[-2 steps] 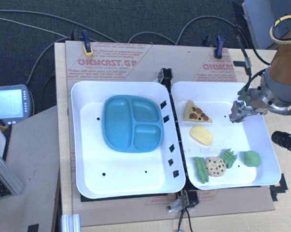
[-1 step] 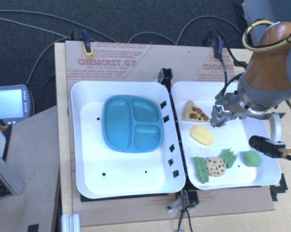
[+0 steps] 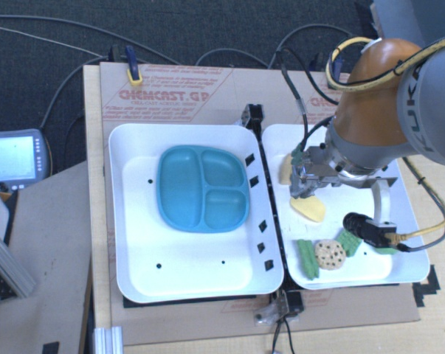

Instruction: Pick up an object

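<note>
Claw point(image 3: 305, 185) is low in the right bin point(image 3: 406, 271), and I cannot tell its state. My likeliest target, the pale yellow wedge point(image 3: 309, 209), lies just below the claw toward the bin's near edge, long axis slanting across. I judge a short drop reaches it; the cookie point(image 3: 329, 255) sits farther.

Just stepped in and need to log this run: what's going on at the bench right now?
The grey arm with the orange band reaches into the right white bin, its gripper low over a pale yellow wedge-shaped piece. Nothing is visibly held. Nearby lie a round speckled cookie and a green pod-shaped piece. The left white bin holds a blue divided plate.
</note>
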### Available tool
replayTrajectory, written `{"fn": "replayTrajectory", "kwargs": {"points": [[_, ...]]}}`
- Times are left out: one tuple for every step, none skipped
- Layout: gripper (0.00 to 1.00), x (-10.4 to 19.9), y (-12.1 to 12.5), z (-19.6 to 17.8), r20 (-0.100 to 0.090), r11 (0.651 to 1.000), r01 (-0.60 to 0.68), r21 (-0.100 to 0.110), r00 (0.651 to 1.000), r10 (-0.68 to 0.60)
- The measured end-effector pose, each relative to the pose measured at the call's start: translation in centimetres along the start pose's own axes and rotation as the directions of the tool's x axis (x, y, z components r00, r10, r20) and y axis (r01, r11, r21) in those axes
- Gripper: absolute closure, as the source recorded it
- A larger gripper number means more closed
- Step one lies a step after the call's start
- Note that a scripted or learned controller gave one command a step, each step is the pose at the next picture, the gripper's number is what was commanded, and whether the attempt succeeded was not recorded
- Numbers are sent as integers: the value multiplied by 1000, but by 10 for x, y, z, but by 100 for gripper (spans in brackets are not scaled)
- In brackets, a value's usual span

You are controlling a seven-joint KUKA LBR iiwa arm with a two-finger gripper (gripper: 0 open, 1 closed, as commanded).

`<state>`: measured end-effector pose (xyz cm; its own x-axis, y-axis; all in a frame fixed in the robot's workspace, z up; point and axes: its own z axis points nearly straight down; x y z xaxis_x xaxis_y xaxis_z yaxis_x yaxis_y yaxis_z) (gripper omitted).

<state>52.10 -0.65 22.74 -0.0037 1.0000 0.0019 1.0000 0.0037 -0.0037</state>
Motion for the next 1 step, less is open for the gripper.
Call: {"fn": "replayTrajectory", "kwargs": {"points": [[100, 57, -4, -9, -1, 1000, 4, -5, 1000, -4]]}}
